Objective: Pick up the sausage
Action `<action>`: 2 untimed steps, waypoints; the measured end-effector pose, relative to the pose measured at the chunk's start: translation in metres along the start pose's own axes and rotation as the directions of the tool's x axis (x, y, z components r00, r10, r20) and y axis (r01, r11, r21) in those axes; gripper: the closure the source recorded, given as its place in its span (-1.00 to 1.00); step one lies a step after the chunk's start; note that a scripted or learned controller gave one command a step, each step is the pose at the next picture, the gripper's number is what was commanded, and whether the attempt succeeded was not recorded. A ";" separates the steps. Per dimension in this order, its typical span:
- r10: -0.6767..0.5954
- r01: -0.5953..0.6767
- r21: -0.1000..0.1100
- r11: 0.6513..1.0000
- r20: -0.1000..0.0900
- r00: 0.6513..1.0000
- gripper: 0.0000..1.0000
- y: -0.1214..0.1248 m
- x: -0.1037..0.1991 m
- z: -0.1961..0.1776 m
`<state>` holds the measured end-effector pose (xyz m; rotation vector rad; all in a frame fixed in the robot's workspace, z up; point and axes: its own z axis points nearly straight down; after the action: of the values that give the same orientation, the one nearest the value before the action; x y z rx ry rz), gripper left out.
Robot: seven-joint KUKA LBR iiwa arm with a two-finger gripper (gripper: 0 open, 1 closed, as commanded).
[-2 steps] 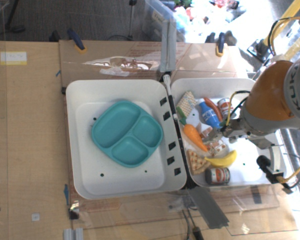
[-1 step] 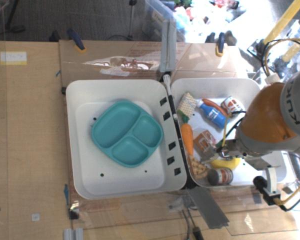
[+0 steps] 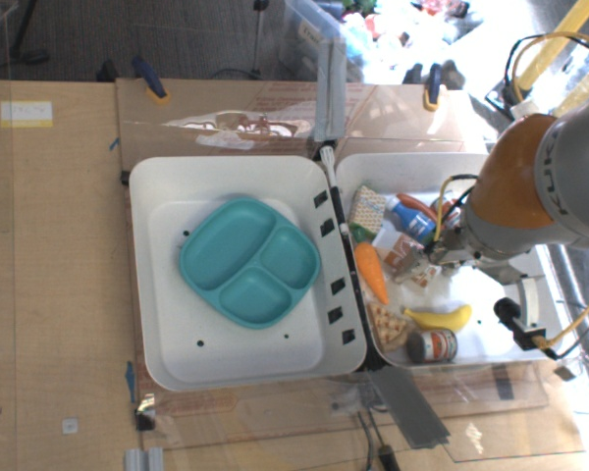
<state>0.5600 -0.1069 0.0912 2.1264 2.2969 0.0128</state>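
A reddish, elongated item that looks like the sausage [image 3: 418, 205] lies near the back of the right bin [image 3: 491, 346], against a blue packet [image 3: 413, 223]. My gripper [image 3: 435, 252] is lowered into this bin just in front of the packet, over a brownish carton [image 3: 404, 253]. The grey wrist and orange band hide most of it from above. The sausage rests apart from the gripper, a little behind and to its left.
The right bin also holds a carrot [image 3: 371, 271], a banana [image 3: 440, 316], a small can [image 3: 434, 345], a pizza slice [image 3: 387, 328] and a patterned packet [image 3: 367, 209]. A teal divided plate [image 3: 249, 260] sits in the left bin [image 3: 157, 292]. A black-marked divider [image 3: 336, 253] separates the bins.
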 end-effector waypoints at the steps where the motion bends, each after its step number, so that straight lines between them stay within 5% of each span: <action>1: -0.001 0.001 0.003 1.000 0.000 1.000 -1.00 0.072 -0.007 0.001; 2: -0.003 0.003 -0.002 1.000 0.003 1.000 1.00 0.074 -0.007 -0.011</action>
<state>0.6345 -0.1085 0.1036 2.1204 2.2975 0.0121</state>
